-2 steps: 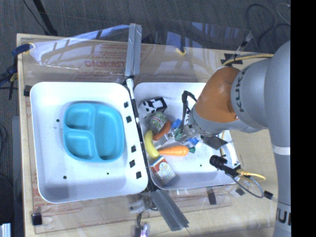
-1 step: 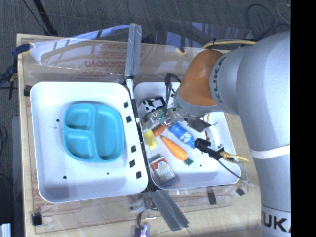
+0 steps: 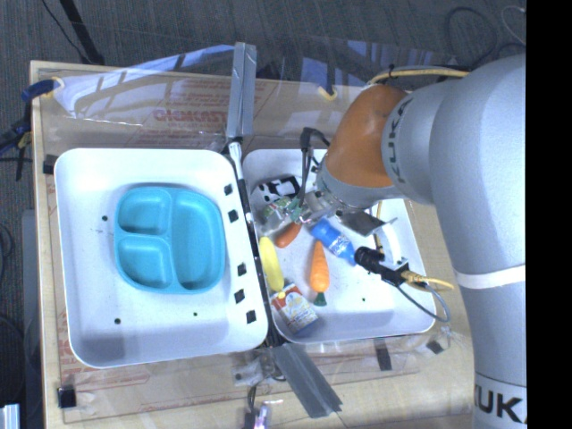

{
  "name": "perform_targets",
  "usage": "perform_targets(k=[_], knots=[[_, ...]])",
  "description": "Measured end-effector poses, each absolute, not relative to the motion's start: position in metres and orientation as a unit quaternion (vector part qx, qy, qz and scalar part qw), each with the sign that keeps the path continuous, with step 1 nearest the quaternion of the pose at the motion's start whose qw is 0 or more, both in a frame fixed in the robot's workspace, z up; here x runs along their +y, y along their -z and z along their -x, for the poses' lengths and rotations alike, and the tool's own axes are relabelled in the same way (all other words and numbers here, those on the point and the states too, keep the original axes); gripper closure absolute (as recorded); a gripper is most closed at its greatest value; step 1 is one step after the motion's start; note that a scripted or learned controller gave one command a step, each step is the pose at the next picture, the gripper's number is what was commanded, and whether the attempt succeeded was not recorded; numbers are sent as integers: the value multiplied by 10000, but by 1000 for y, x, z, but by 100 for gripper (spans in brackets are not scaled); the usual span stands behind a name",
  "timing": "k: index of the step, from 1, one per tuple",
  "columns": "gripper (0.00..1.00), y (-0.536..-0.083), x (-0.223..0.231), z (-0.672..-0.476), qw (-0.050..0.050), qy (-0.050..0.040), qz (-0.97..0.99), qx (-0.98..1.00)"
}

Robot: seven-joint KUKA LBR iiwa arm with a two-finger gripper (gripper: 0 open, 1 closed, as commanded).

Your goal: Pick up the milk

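You've got the hand (image 3: 299, 206) low in the right bin (image 3: 407, 315), just beside the black-and-white milk carton (image 3: 279, 187) at that bin's far-left corner; can't tell its opening, since the wrist covers it. Risk as I judge it: clutter crowds the milk, so closing here could catch the blue bottle (image 3: 332, 238) or carrot instead, or push the carton into the wall. Count: one milk, two carrots (image 3: 319, 270), one yellow banana-like piece (image 3: 271, 264), one small snack box (image 3: 296, 311), one blue tray (image 3: 170, 238) in the left bin (image 3: 80, 329).
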State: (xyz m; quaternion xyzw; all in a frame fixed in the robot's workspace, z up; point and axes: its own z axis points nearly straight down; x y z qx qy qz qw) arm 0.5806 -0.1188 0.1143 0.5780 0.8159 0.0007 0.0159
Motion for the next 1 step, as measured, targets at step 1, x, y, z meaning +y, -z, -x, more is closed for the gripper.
perform_targets(k=[1], knots=[[100,-192,-61,-604,-2,3,-6771,7359]])
